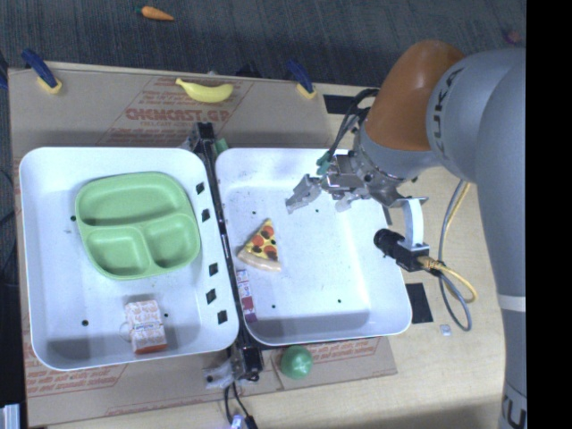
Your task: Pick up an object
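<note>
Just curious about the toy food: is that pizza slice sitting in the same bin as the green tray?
No, the pizza slice lies in the right bin, while the green tray sits in the left bin.

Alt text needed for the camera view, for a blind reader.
The gripper hovers over the right bin, up and right of a toy pizza slice. The left bin holds a green divided tray and a small carton.

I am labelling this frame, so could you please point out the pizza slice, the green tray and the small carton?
pizza slice (262, 246): camera view, middle of its topping.
green tray (125, 200): camera view, floor of its large top compartment.
small carton (145, 323): camera view, centre of its upper face.
</note>
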{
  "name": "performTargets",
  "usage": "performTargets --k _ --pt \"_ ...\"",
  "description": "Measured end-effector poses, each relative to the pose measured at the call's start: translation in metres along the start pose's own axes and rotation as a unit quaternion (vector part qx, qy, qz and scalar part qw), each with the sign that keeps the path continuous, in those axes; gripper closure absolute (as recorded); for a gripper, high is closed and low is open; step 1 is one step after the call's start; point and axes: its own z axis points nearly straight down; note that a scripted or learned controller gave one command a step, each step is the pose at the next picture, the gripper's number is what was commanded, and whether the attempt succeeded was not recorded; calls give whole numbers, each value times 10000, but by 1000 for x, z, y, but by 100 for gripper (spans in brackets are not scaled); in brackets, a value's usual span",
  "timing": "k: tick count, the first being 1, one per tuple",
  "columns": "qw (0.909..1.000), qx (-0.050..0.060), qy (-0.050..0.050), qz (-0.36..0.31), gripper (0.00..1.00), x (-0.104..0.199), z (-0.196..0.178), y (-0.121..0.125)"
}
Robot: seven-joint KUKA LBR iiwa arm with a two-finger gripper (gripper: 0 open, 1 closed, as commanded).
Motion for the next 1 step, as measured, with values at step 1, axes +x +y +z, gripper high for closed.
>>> performTargets --k 1 --pt "10000 4 -7 -4 0 0 17 -39"
